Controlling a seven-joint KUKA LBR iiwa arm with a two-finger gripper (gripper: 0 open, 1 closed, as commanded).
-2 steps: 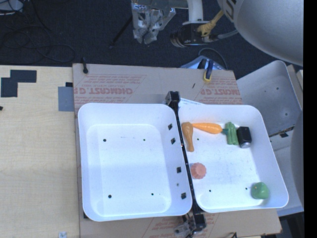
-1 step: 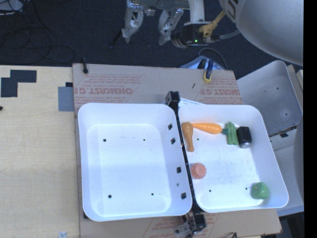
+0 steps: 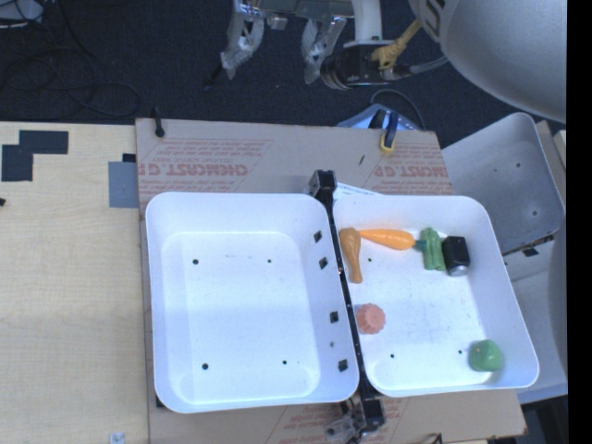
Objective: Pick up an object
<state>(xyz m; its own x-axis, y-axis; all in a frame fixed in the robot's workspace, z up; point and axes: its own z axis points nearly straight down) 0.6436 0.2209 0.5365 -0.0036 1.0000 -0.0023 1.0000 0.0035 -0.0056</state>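
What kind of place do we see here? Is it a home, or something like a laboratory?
Most likely a robotics lab bench: a gripper hangs open above two white bins, toy-like items such as a carrot lie in the right one, and cables trail across the dark floor.

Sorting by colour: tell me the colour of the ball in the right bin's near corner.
Green ball, clearest in the camera view.

Orange carrot [image 3: 388, 240], tan gourd [image 3: 351, 253], pink disc [image 3: 371, 318], green ball [image 3: 485, 355], white bins [image 3: 166, 213].
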